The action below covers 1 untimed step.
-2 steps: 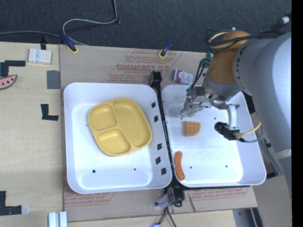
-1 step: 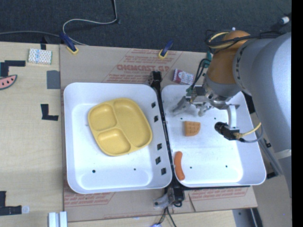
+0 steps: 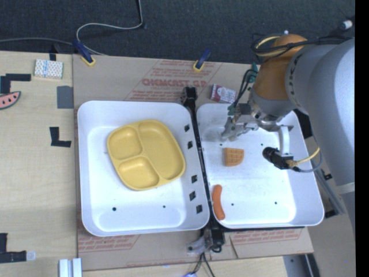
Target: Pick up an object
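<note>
The arm (image 3: 323, 91) came in from the right and its bulk hid the right bin's (image 3: 300, 212) far right corner and part of its right rim; the arm itself was cut off by the picture's edge. Below the orange band, the gripper (image 3: 232, 130) hung over the far part of the right bin, near the wall it shares with the left bin (image 3: 98, 212). The fingers were small and grey against the white floor and blurred together, so whether they stood apart or closed could not be told; nothing was seen between them.

A tan waffle-like piece (image 3: 233, 156) lay on the bin floor just on the near side of the gripper, seemingly apart from it. An orange sausage-shaped thing (image 3: 218, 201) lay along the near left edge of the same bin, against the shared wall. A yellow divided plate (image 3: 145, 153) sat in the middle of the left bin, turned at an angle. A small packet (image 3: 221, 93) rested on the cardboard beyond the right bin's far edge, its print too small to read.
</note>
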Motion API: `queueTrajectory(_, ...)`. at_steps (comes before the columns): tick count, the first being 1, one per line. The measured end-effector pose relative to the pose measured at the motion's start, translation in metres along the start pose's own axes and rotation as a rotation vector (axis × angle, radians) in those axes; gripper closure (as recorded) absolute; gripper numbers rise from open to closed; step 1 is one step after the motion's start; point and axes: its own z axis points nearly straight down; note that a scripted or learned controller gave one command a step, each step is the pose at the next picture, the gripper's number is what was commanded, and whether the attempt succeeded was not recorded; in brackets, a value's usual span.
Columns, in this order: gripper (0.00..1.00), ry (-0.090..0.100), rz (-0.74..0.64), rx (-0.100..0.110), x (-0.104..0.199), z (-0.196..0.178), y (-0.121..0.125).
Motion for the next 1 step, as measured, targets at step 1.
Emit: queueTrajectory(1,0.00,0.000,0.000,0.000,0.0000,0.0002,-0.0001)
